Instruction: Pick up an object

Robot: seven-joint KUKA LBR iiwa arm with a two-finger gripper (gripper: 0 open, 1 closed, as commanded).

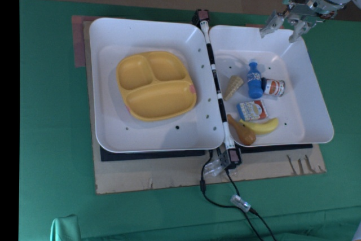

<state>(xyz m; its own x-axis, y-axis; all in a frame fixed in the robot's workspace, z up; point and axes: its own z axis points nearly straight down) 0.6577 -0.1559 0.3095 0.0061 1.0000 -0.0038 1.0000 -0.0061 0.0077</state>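
Blue bottle (254, 80) stands out in the right bin (316, 115), below and slightly left of the claw (284, 27), which hangs open and empty over the bin's far rim; bottle's long axis runs nearly toward the claw.

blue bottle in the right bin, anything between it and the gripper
Nothing visible stands in the way. The gripper hangs open over the right bin's far edge, and bare white floor lies between it and the blue bottle. The small can touches the bottle's right side.
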